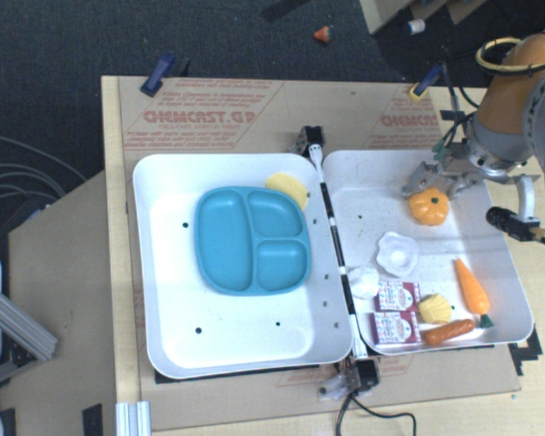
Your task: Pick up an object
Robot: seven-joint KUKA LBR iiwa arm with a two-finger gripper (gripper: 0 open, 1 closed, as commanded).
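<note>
In the right bin (363, 182), a small orange pumpkin-like toy (429, 209) lies near the back. My gripper (434, 185) hangs right over its top edge, reaching in from the right. It is open, one finger off the toy's upper left and the other off its upper right, with nothing held between them. Further forward in the same bin lie a carrot (472, 286), a white cup (397, 253), a yellow corn piece (435, 310), a red sausage (447, 331) and two red-and-white cartons (395, 312).
The left bin (163, 289) holds a blue divided plate (252, 241) with a yellow fruit (288, 187) at its back right corner. A small white lump (363, 282) rests against the divider between the bins. The arm's grey body (513, 107) rises at the right.
</note>
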